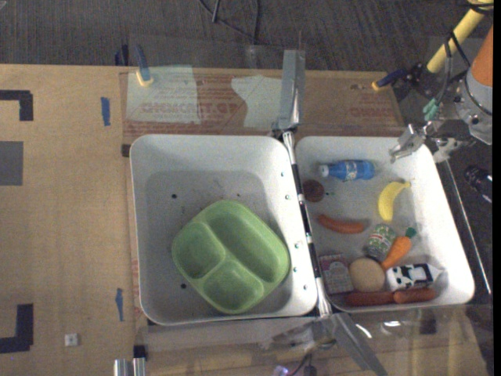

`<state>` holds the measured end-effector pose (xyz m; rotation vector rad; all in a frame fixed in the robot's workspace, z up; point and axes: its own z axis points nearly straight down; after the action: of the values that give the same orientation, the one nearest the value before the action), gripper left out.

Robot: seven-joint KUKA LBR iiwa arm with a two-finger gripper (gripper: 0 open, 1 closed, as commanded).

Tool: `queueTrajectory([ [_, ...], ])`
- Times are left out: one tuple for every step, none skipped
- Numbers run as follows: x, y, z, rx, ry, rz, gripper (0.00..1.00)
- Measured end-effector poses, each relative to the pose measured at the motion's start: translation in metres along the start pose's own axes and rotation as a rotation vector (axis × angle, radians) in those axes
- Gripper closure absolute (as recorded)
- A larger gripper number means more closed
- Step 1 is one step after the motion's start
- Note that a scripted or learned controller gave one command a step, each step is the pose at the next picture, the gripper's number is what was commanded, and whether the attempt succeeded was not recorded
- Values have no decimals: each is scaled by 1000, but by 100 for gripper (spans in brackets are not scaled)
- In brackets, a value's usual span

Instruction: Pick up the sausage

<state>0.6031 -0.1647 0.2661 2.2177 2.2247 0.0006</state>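
The sausage (340, 224) lies loose on the floor of the right bin (454, 233), close to that bin's left wall and roughly midway along it, with a dark round item (313, 190) just beyond it toward the far wall and a blue bottle (347, 169) farther back. The gripper (427, 138) hangs over the bin's far right corner, well apart from the sausage, and nothing is between its jaws; whether they stand open or closed cannot be told from this slanted view. The main risk, as I judge it, is confusion of targets: two reddish links (391, 296) lie along the near wall of the same bin, touching a tan round piece (366, 274) and a small white carton (411, 275), and a descent aimed there would meet crowded, overlapping things and likely pinch more than one or slide off. The lone sausage is the cleaner pick, yet it is thin, rounded and lies at a slight angle, so jaws that close along its length rather than across it would probably roll it away. Its nearness to the left wall could also block one finger on the way down. The banana (391, 199) and the carrot (397, 250) lie between gripper and sausage, so a low crossing could knock them.
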Motion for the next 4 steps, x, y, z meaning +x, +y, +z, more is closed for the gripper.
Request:
queueTrajectory([
  [19, 28, 52, 0, 0, -141, 0],
  [32, 45, 67, -3, -1, -60, 0],
  [141, -23, 81, 1, 0, -82, 0],
  [55, -45, 122, 1, 0, -155, 0],
])
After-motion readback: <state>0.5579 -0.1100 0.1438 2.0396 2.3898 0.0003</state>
